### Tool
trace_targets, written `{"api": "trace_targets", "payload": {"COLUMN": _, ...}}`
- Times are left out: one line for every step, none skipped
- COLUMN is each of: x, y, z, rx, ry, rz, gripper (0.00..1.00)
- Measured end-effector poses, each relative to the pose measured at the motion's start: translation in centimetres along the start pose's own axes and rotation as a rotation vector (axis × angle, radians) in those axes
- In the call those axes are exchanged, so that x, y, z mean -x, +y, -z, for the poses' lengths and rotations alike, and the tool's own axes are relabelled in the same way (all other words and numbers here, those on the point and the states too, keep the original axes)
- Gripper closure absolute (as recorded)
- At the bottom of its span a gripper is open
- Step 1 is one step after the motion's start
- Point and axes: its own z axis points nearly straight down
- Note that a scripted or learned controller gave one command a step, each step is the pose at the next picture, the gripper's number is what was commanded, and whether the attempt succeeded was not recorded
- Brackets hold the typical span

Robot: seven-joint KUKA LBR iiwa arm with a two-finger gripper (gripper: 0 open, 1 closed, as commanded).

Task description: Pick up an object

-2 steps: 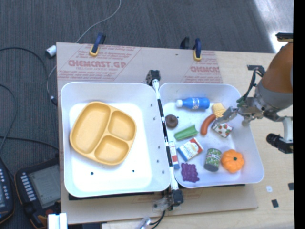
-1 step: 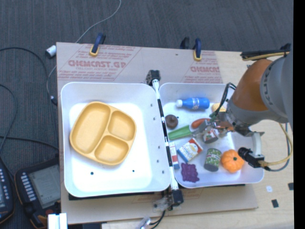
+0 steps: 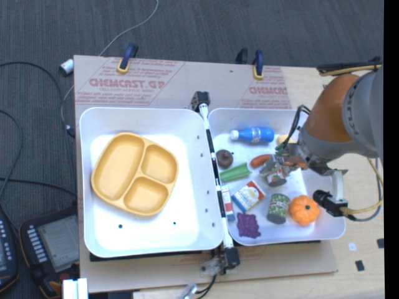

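My gripper (image 3: pixel 277 169) is low in the right bin (image 3: pixel 330 232), reaching in from the right under the orange-banded wrist. It hovers among the objects, just right of a red-orange carrot-like piece (image 3: pixel 260 161) and above a green can (image 3: pixel 278 207). A small grey-brown item (image 3: pixel 274 179) lies right under it; whether it is gripped is unclear. Around it lie a blue bottle (image 3: pixel 252 134), a white carton (image 3: pixel 247 197), an orange pumpkin (image 3: pixel 303 210), purple grapes (image 3: pixel 248 224), a green stick (image 3: pixel 234 172) and a brown round piece (image 3: pixel 223 159).
The left bin (image 3: pixel 87 229) holds a yellow divided plate (image 3: pixel 134 173). A rail with clamps runs between the two bins (image 3: pixel 212 161). A yellow bit (image 3: pixel 283 139) peeks out beside the arm. Cables and a pendant (image 3: pixel 53 238) lie off the bench at left.
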Motion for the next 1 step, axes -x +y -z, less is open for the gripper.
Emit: {"api": "trace_targets", "payload": {"x": -4.20, "y": -2.06, "z": 9.72, "rx": -0.006, "ry": 0.002, "rz": 0.001, "gripper": 1.00}}
